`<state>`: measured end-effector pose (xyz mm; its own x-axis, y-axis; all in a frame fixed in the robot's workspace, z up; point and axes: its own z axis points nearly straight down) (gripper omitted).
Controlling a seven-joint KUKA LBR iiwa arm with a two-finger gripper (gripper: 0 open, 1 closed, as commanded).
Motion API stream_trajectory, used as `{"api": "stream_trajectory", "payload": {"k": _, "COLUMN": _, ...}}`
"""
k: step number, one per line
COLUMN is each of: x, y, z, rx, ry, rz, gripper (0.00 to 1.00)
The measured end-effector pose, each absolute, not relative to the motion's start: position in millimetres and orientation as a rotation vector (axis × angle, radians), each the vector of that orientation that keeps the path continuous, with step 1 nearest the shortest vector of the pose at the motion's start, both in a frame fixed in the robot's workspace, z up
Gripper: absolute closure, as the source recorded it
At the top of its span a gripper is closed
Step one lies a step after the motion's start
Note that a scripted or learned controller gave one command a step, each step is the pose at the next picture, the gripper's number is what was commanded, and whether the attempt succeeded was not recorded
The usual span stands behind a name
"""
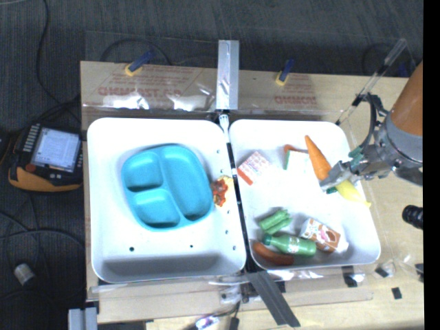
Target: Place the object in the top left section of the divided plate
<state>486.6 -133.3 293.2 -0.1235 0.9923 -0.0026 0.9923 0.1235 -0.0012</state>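
Item: my gripper (342,176), at the right bin's (275,130) three o'clock rim; whether it is apart or together I cannot tell. Item: yellow lemon-like toy (351,192), touching my tip at its five o'clock side, not visibly clamped; likely the task's thing. Item: carrot (317,157), just beside at my ten o'clock. Item: blue divided plate (166,185) in the left bin (110,253), well apart at my nine o'clock; target section (142,172) at the plate's ten o'clock. Handling note, by judgement: secure the toy squarely before lifting, clear the centre rims, and release low over that section so it cannot roll across a divider.
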Motion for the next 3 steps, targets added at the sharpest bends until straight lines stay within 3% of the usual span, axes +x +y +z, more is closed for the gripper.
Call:
{"api": "stream_trajectory", "payload": {"k": 1, "x": 482.9, "y": -51, "z": 182, "rx": 2.188, "ry": 2.26, "rz": -0.005, "gripper": 1.0}}
{"api": "stream_trajectory", "payload": {"k": 2, "x": 482.9, "y": 19, "z": 182, "rx": 2.38, "ry": 2.055, "rz": -0.007, "gripper": 1.0}}
{"api": "stream_trajectory", "payload": {"k": 3, "x": 496.2, "y": 117, "z": 201, "rx": 2.367, "ry": 2.069, "rz": -0.009, "gripper": 1.0}}
